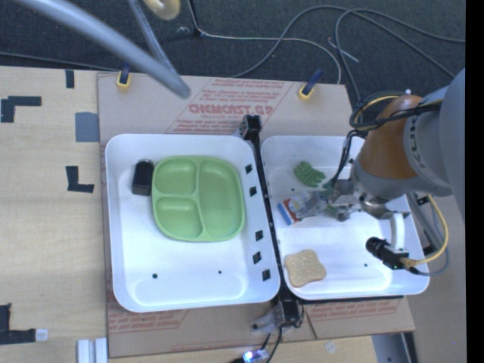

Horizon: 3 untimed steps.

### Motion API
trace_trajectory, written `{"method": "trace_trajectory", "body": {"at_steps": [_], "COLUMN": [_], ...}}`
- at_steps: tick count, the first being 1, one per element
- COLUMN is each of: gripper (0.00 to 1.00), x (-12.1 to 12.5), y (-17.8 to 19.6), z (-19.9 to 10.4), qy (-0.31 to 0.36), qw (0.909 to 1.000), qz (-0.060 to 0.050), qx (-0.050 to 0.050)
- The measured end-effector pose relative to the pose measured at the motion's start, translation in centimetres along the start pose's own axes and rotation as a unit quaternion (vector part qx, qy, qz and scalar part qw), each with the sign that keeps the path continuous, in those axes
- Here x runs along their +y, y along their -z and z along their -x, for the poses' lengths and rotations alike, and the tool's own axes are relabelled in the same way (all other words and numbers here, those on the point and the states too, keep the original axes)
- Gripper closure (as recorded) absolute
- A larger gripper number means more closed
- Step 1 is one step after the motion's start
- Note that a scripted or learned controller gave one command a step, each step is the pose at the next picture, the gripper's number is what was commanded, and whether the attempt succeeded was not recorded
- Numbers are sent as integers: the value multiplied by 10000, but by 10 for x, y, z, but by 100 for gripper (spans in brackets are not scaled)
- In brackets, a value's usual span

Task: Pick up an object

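Hand (330, 200) low in right bin (340, 274), grip state impossible to tell. Small crinkly packet (296, 206) just left of it, mid-frame; probably light, soft, slippery; best pinched across its middle.

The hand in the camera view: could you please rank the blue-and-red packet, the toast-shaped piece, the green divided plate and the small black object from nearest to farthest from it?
From the hand in the right bin:
1. Blue-and-red packet, right bin, just beside the hand toward the divider.
2. Toast-shaped piece, right bin, near its front edge.
3. Green divided plate, middle of the left bin.
4. Small black object, left bin, beyond the plate's far side.
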<state>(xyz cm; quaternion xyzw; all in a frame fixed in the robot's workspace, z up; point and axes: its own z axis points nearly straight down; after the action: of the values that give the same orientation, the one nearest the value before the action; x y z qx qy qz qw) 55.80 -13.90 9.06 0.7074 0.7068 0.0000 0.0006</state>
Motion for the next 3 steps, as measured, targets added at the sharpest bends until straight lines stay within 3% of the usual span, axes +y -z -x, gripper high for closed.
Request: {"method": "trace_trajectory", "body": {"at_steps": [1, 3], "gripper": [100, 100], "x": [3, 7], "y": [14, 114], "z": [-3, -17], "qy": [21, 18], "qw": [10000, 10000], "qz": [26, 20], "qx": [29, 4]}}
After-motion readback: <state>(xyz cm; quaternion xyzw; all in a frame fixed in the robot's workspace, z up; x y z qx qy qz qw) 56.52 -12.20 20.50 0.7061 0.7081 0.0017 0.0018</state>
